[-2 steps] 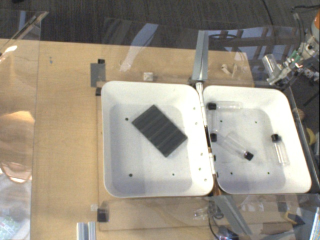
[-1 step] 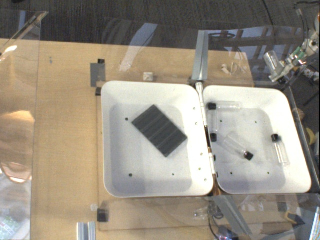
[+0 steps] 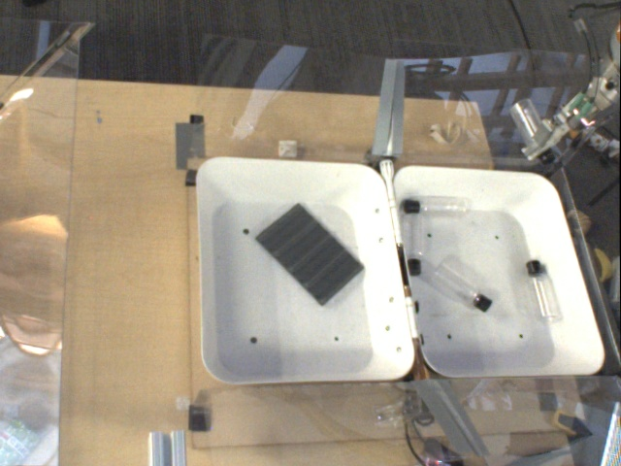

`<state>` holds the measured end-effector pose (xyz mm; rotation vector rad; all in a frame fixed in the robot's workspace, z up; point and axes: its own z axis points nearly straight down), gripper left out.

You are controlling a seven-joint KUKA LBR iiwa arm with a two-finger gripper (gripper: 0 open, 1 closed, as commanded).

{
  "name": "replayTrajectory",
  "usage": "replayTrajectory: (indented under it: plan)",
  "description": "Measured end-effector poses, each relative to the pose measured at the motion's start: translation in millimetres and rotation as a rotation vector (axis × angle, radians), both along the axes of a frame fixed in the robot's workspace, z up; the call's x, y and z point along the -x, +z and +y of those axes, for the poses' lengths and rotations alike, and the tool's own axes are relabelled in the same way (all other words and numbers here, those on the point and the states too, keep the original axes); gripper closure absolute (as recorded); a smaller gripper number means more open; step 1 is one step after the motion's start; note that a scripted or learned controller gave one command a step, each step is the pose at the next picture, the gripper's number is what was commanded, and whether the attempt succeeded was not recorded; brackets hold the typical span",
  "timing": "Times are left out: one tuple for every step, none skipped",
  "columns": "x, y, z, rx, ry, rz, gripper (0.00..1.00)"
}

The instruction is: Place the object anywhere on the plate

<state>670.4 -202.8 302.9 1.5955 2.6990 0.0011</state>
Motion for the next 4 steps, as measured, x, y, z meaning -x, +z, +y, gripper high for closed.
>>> replayTrajectory:
  plan:
    - [0, 5, 0, 0.000, 0.022, 0.000, 1.00]
    - [0, 0, 0, 0.000, 0.037, -0.001, 1.00]
    - [0, 5, 0, 0.001, 0.046, 0.000, 1.00]
    - [58, -75, 37, 0.000, 0.251, -0.002, 1.00]
